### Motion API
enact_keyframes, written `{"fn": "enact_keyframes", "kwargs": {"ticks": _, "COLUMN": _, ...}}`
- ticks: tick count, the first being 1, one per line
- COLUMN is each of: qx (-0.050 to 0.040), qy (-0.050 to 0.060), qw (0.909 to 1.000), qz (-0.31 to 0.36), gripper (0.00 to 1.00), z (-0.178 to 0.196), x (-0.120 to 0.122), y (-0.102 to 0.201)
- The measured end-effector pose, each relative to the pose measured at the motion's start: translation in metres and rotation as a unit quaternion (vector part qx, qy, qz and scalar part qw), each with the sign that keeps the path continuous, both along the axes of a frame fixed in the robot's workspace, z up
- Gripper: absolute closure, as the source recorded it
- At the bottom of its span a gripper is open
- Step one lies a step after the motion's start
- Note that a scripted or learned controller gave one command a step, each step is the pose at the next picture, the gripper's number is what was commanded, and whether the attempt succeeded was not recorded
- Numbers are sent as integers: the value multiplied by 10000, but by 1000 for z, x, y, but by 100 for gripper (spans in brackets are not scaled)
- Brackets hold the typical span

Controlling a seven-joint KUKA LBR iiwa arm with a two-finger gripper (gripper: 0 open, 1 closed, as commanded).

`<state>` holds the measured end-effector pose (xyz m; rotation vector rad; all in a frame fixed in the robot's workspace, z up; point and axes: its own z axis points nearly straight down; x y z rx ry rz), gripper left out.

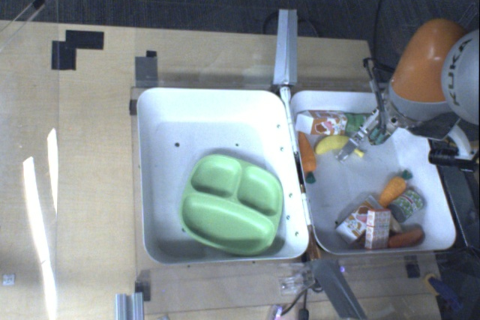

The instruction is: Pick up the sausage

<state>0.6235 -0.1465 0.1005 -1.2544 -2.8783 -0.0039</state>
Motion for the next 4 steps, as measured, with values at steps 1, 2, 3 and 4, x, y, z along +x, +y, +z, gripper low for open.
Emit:
{"fn": "enact_keyframes", "kwargs": {"ticks": 1, "qx": 94, "qy": 325, "qw": 9991, "qz": -258, "gripper": 0, "z": -12, "x": 32, "y": -18}}
{"fn": "enact_keyframes", "kwargs": {"ticks": 2, "qx": 39, "qy": 299, "qw": 9919, "qz": -1235, "gripper": 0, "z": -12, "x": 33, "y": -9}}
{"fn": "enact_keyframes", "kwargs": {"ticks": 3, "qx": -134, "qy": 249, "qw": 9995, "qz": -107, "gripper": 0, "z": -11, "x": 32, "y": 16}}
{"fn": "enact_keyframes", "kwargs": {"ticks": 4, "qx": -28, "qy": -52, "qw": 9997, "qz": -221, "gripper": 0, "z": 10, "x": 2, "y": -60}}
